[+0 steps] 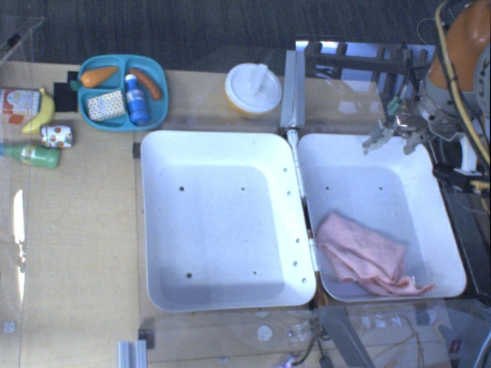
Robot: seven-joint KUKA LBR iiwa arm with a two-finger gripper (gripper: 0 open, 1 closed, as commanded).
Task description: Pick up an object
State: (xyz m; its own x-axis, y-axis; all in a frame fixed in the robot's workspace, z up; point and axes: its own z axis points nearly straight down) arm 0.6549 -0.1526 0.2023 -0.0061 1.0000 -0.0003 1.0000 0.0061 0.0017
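Pink cloth [367, 255] was the only thing sitting in the right bin [430, 198], crumpled up in the near part of it, closer to the wall shared with the other bin. It lay flat on the bin floor, nothing touching it.

From the overhead camera, the gripper [395, 135] hung over the far edge of that right bin, up near the back rim, well apart from the cloth. Its two fingers looked spread apart with nothing between them, so it was released and not grasping anything. The grey arm [460, 60] with its orange band came in from the right side, with some yellow and black cables looping around it.

The left bin [161, 228] was just plain white, with a few small dark dots on its floor.

Off on the wooden bench [69, 244] to the far left was a bunch of toy food stuff: a blue divided plate [156, 90] holding a carrot [100, 76], a little blue bottle [136, 100] and a couple of other bits. Beside that were a banana [40, 112], a small can [56, 136] and a green bottle [31, 155] lying on its side. A white lidded cup [254, 89] sat behind the bins, near the gap between them.
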